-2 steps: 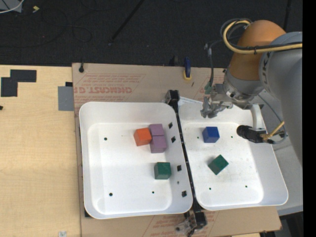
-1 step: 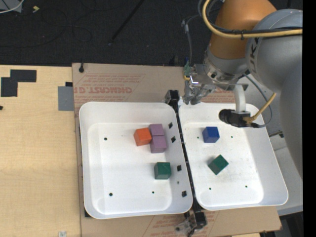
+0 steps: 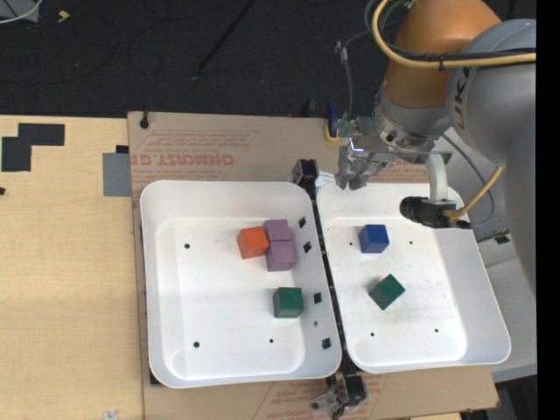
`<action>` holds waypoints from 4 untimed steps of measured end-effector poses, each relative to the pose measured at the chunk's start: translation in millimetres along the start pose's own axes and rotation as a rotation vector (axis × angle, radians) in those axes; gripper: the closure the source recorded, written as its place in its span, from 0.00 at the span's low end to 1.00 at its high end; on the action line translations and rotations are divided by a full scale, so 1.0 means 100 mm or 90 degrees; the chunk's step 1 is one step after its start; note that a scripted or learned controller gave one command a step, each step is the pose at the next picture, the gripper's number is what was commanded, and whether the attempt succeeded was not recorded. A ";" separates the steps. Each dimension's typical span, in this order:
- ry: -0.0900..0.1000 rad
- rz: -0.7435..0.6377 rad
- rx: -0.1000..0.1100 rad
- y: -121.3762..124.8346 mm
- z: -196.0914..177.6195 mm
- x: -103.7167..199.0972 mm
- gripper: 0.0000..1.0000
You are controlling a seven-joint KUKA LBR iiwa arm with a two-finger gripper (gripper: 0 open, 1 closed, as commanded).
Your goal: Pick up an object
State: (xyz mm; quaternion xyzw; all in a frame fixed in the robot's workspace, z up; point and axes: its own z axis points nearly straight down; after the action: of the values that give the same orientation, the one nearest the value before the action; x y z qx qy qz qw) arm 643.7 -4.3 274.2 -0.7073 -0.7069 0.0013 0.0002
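From the camera view, the tool (image 3: 354, 175) hangs over the right bin's (image 3: 455, 344) far rim with nothing between its parts. The blue cube (image 3: 374, 238) lies nearest, towards that bin's far edge, the green cube (image 3: 386, 291) mid-bin. Descending here would likely strike the rim, missing both.

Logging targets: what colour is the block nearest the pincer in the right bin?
Blue. The block shows best in the camera view, below the pincer.

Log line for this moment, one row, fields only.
gripper: above right bin's far rim, holding nothing | right bin: blue cube, green cube | left bin: orange, two purple, green cubes
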 end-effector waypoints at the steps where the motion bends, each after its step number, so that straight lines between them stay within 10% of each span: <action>1: 0.000 0.000 -0.001 0.00 -0.08 -0.18 1.00; 4: 0.001 0.000 -0.002 -0.13 -0.59 -0.37 1.00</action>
State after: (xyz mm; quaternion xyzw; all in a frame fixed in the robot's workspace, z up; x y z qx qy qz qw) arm 630.5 -41.3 333.7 -0.7072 -0.7070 0.0000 -0.0004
